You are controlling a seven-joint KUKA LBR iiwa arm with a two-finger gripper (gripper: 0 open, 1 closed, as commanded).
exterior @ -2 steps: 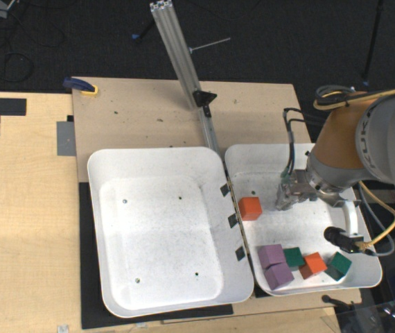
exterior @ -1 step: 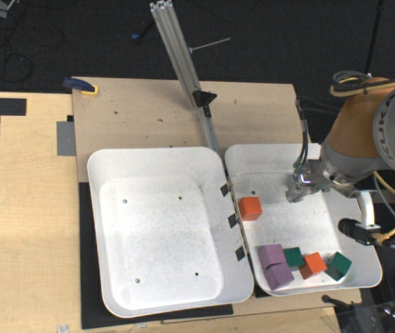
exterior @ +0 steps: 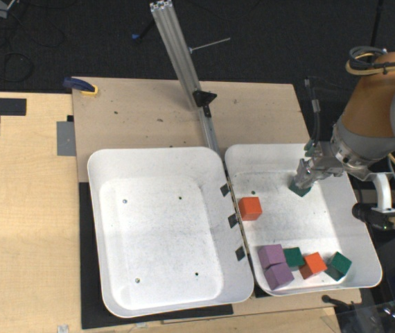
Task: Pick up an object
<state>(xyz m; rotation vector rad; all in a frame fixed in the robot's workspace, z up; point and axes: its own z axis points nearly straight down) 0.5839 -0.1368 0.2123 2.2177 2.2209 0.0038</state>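
1. pale wooden bench (exterior: 17,207) carries two shallow white plastic bins; the left white bin (exterior: 107,168) sits beside the right white bin (exterior: 364,279), where every block lies.
2. the grey two-finger gripper (exterior: 301,184) hangs low over the right bin's upper part, with something dark green at its tip; i cannot tell if the jaws are open or closed.
3. the small orange cube (exterior: 250,208) lies apart; purple blocks (exterior: 275,265), a green block (exterior: 294,257), an orange block (exterior: 313,263) and a green cube (exterior: 338,265) crowd the near edge.
4. risk: packed blocks may jam or get nudged, and a grasp could slip.
5. i see no readable writing.

fixed overhead, slanted down on bins (exterior: 114,168)
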